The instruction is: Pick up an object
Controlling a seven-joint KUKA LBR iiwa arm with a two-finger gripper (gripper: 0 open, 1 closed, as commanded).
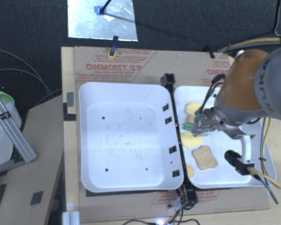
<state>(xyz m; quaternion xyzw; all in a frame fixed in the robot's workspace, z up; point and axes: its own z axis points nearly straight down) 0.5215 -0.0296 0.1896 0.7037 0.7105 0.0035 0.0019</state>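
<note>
Bread slice (204, 157) lies flat in the right-hand bin (216, 178), near its front edge, just beside a yellow piece (191, 140). The gripper (199, 125) hangs low above that piece, beside a small green piece (188, 125); whether it is clenched or released cannot be told.

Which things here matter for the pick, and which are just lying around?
For the job: hand; right bin; yellow lump; yellow slice; tan toast piece.
Lying about: left bin; silver sheet; blue-and-yellow clip.
</note>
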